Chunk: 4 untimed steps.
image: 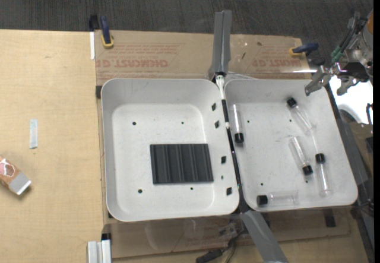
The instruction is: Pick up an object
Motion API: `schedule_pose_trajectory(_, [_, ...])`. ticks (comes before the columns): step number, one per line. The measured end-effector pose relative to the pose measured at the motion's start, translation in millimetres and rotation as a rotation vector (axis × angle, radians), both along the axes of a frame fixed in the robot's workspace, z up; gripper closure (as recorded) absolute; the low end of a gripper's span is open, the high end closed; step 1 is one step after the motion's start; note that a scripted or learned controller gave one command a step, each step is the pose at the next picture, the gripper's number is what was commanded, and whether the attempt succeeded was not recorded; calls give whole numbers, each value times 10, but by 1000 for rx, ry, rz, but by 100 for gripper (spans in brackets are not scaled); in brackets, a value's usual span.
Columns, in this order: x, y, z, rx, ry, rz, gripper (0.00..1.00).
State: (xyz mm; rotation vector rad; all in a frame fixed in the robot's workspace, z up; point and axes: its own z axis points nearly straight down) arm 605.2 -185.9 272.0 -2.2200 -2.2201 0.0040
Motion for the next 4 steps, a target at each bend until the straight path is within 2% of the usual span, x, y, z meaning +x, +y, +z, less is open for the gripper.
schedule_pose_trajectory(1, [-294,-367,-431,0,-1,69,0])
schedule_pose_trajectory(2, [-594,-370,1004,-1,-3,180,0])
schedule_pose_trajectory(3, [-583,-374,1085,-2,-2,182,100])
schedule_pose_trajectory(4, [-396,-363,1688,-2,-2,-21,100])
